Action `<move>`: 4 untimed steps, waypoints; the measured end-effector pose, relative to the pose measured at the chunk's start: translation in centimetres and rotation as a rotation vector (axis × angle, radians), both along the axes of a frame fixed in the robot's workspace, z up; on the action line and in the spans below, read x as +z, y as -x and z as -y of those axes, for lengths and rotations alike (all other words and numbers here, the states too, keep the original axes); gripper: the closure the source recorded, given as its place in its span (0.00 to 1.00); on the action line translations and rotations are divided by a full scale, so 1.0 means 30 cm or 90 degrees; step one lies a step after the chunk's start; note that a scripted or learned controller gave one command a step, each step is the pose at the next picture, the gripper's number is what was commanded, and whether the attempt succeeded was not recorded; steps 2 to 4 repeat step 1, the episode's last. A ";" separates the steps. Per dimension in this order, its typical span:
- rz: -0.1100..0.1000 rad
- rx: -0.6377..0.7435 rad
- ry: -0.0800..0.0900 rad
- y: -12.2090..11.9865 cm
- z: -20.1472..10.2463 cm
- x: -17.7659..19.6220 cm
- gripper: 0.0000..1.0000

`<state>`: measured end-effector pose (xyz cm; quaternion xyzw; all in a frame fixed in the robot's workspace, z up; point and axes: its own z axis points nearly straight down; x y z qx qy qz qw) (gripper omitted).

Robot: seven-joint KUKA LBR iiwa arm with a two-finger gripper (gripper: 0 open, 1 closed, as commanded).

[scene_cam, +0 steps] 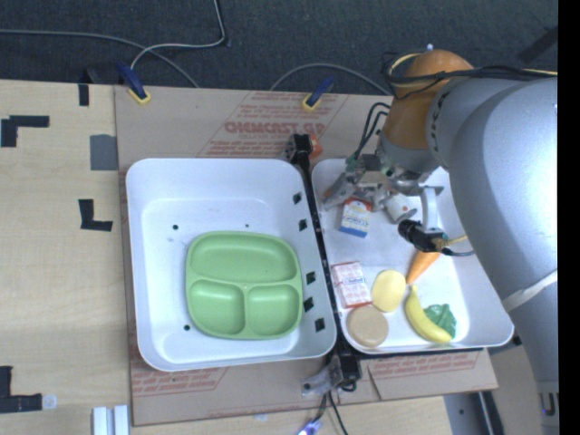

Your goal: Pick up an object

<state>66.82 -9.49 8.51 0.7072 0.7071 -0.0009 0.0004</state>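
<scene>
The grey arm [507, 161] is reaching in from the right, its bulk covering the right bin's [471, 329] far corner, with the orange band [421, 98] sitting above the wrist. The wrist is bending downward, and the pincer [362, 184] is hanging over the far left part of that bin, close to the wall between the two bins. Its fingers are standing spread apart, with nothing between them.

The carton [355, 217], a small white box with red and blue print, is lying just below the pincer, near its tips; whether they are touching cannot be told. Its long axis is running roughly from the far side toward the near side, tilting slightly leftward at the near end.

Farther toward the near edge, a flat red-and-white packet [349, 284] is lying beside the dividing wall. A pale yellow piece [388, 290] is sitting just right of it, and a round tan disc [368, 326] is lying below both. A carrot [421, 264] is pointing down-left toward the yellow piece, and a banana [423, 320] is curving along the near right side, with a green item [442, 317] touching it.

The left bin [154, 198] is holding a green divided tray [243, 284]. Both bins are resting on the counter [54, 270].
</scene>
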 end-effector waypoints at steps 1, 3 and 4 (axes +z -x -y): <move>0.000 0.001 0.001 0.000 -0.001 0.032 1.00; 0.000 0.001 0.001 0.000 -0.001 0.032 1.00; 0.000 0.001 0.001 0.000 -0.001 0.032 1.00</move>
